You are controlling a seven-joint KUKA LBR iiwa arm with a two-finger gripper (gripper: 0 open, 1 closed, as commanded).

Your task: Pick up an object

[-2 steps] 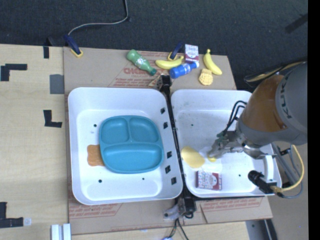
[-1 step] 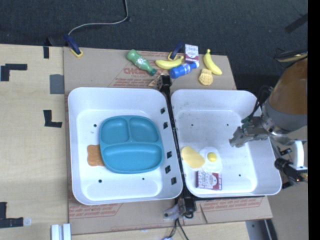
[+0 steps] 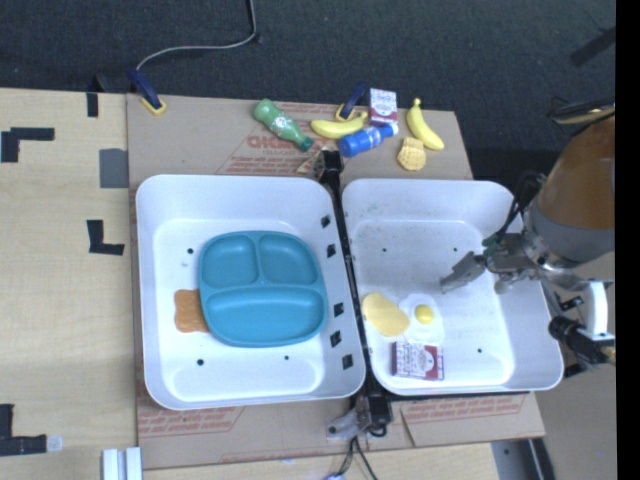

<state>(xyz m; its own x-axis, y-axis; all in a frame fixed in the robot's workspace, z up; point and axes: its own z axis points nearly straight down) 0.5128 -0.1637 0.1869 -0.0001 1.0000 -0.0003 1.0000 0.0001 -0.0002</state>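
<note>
Left bin (image 3: 160, 268): a blue divided plate (image 3: 263, 288) lies flat at the centre. An orange-brown piece (image 3: 187, 311), possibly toast, touches the plate's left edge and is partly tucked under it.

Behind the bins, on the worktop (image 3: 60, 218): a green bottle (image 3: 282, 124), two bananas (image 3: 338, 126) (image 3: 424, 127), a blue item (image 3: 362, 140), a small carton (image 3: 383, 103) and a yellow waffle-like piece (image 3: 411, 153), all clustered together. These are small and their identity is uncertain.

Right bin (image 3: 420, 198): a yellow lump (image 3: 385, 314) sits near the left wall, touching a fried egg (image 3: 423, 317). A red-and-white packet (image 3: 417, 360) lies just in front of them.

The claw (image 3: 475, 271) sits above the right bin's floor, to the right of the egg and apart from it. Its fingers are spread, with nothing between them.

Progress, as judged: no object is lifted. The approach, closing and lift all remain. The egg and yellow lump appear to be the nearest candidates.

Limits: the arm's upper part is cut off at the right edge. The claw's height over the bin floor cannot be determined.
</note>
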